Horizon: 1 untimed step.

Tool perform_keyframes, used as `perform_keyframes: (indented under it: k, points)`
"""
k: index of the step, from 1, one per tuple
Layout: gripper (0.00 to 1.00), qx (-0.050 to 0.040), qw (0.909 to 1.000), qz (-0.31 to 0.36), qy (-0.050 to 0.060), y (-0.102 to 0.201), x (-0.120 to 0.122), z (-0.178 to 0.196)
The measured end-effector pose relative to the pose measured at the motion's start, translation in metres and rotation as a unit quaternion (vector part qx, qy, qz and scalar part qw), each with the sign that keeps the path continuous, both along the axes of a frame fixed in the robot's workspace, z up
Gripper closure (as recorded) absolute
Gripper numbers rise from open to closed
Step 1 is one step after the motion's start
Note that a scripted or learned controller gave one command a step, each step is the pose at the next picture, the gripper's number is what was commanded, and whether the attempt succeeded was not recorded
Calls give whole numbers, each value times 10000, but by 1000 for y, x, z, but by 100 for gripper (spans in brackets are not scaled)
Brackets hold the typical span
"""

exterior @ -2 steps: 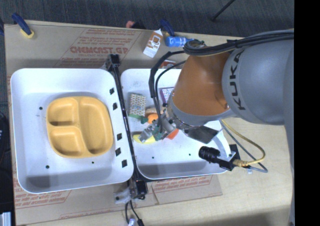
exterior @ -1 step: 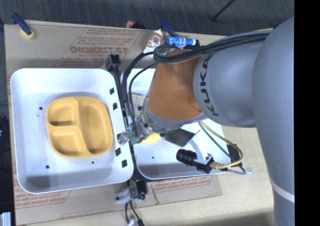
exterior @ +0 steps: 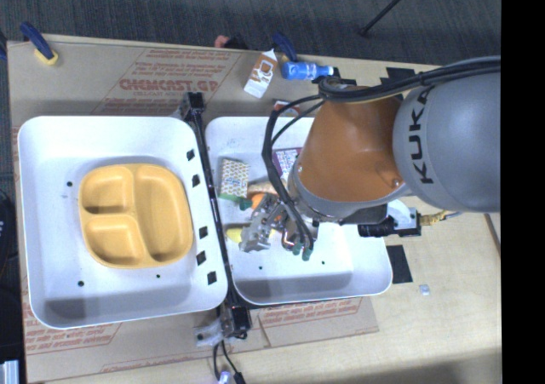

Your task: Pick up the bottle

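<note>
My gripper (exterior: 274,236) is low in the right bin (exterior: 366,280), near its middle, under the orange band (exterior: 345,152) of the arm. A pale, shiny object (exterior: 254,236) lies right against the gripper's left side. It may be the bottle, but it is too small and cluttered for me to tell. Whether the gripper holds it I cannot make out. The arm hides much of the bin's right half.
A patterned packet (exterior: 234,175), an orange and green item (exterior: 248,201) and a yellow piece (exterior: 233,237) lie in the right bin's left part. The left bin (exterior: 43,203) holds a yellow divided plate (exterior: 134,212). A blue clamp (exterior: 300,71) and a card (exterior: 261,73) sit on the bench behind.
</note>
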<state>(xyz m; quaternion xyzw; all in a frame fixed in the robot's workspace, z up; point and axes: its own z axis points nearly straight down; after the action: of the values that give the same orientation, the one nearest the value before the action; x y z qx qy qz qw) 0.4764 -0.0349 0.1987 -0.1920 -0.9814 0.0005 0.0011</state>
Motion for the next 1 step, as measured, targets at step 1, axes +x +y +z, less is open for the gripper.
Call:
perform_keyframes:
  k: [1]
  points:
    - [100, 2, 9885, 1514, -7, 111, 0, -7]
